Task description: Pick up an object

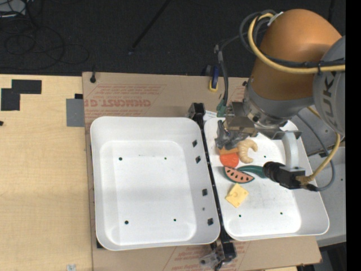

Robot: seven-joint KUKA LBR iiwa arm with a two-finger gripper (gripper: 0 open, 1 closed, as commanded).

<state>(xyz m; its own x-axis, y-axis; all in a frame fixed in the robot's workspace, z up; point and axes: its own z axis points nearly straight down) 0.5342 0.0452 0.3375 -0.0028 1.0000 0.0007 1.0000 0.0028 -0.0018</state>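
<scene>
Gripper hung low in the right bin, open or closed impossible to tell, just over the orange piece; a straight descent, clear of the beige croissant beside it, looked wisest.

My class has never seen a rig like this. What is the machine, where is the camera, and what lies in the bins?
The grey and orange machine is a robot arm, reaching in from the right. One camera, fixed above the bench, looks down at a slant. The arm ends in a pincer, low over the right bin. There lie a beige curved piece, an orange-red piece, a watermelon slice and a yellow wedge. The left bin sits beside it. Whether the pincer grips anything cannot be told.
</scene>
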